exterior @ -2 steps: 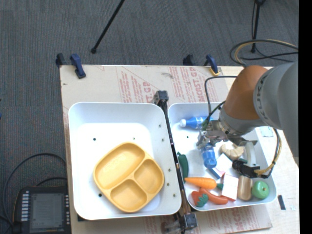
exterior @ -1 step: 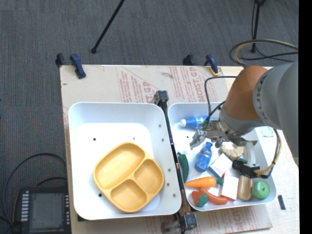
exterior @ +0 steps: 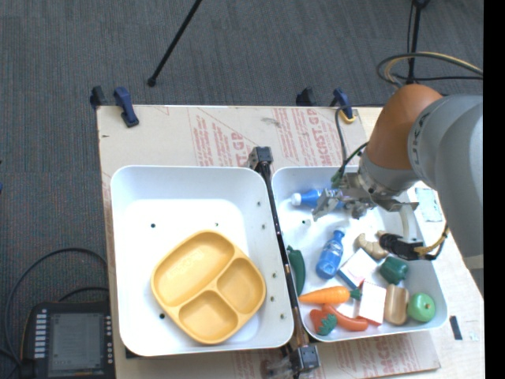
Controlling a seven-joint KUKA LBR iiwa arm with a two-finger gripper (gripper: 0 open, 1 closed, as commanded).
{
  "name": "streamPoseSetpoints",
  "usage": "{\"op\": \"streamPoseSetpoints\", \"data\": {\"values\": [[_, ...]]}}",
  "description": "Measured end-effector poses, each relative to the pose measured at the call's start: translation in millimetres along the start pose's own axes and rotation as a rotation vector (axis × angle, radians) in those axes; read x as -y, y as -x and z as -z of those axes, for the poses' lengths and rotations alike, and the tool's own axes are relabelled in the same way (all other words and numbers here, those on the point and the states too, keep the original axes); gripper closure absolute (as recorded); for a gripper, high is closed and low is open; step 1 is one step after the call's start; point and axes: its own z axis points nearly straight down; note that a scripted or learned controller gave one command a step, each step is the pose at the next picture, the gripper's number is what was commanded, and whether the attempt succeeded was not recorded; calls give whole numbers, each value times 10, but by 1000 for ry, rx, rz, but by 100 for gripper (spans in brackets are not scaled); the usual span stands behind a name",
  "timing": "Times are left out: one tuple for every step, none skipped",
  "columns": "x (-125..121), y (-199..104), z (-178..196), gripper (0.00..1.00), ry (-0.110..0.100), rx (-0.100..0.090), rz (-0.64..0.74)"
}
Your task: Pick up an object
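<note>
Gripper (exterior: 335, 202) low over far part of right bin (exterior: 439, 306), just beside blue bottle (exterior: 331, 254); finger spread cannot tell; yellow tray (exterior: 208, 286) in left bin (exterior: 130, 212)

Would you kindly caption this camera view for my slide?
Gripper hovers over the right bin of toys; yellow tray lies in the left bin.

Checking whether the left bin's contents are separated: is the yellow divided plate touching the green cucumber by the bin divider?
Apart. The camera view shows the yellow plate inside the left bin, with bare white floor and the bin's rim between it and the cucumber.
</note>
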Motion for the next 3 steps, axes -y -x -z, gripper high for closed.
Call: {"op": "streamPoseSetpoints", "data": {"values": [[-60, 682, 3, 0, 0, 0, -3], [-64, 675, 94, 100, -1, 0, 1], [-54, -150, 590, 100, 0, -1, 1]]}}
